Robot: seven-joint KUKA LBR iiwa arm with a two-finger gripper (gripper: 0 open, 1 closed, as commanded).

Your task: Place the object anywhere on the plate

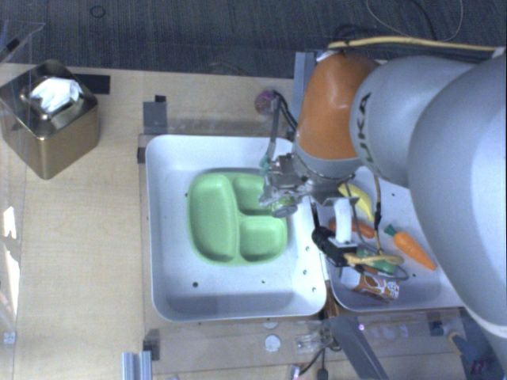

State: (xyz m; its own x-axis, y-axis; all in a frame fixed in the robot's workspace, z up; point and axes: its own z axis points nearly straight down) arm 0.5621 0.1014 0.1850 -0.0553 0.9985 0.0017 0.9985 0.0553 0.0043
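Hovering over the right edge of the green plate (236, 216), the gripper (279, 192) showed no object plainly held; how far it was open could not be told. The carrot (412, 248) lay well right of the plate, in the right bin (432, 291).

The green three-compartment plastic plate (235, 217) lies in the left shallow white bin (170, 283), toward its right side. The grey arm's gripper (279, 190) hangs over the plate's right rear compartment. In the right white bin (412, 294) lie an orange toy carrot (411, 247) and a yellow banana (361, 199). A brass-coloured box (54, 131) sits near the bench's left rear corner.
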